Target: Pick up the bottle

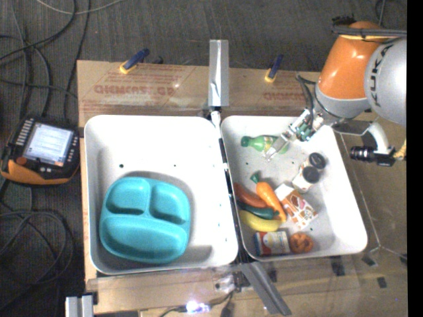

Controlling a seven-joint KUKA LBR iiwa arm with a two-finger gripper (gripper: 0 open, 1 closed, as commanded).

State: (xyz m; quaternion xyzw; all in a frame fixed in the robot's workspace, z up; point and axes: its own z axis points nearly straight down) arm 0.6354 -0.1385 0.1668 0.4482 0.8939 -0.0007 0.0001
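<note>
Bottle (262,142) lay near right bin's (350,224) far edge, long axis crosswise; gripper (283,141) at its right end, finger state unclear.

A turquoise tray (146,219) sits in the white left bin (92,177); right of it lie a green bottle (259,142) and a yellow banana (260,222).
</note>
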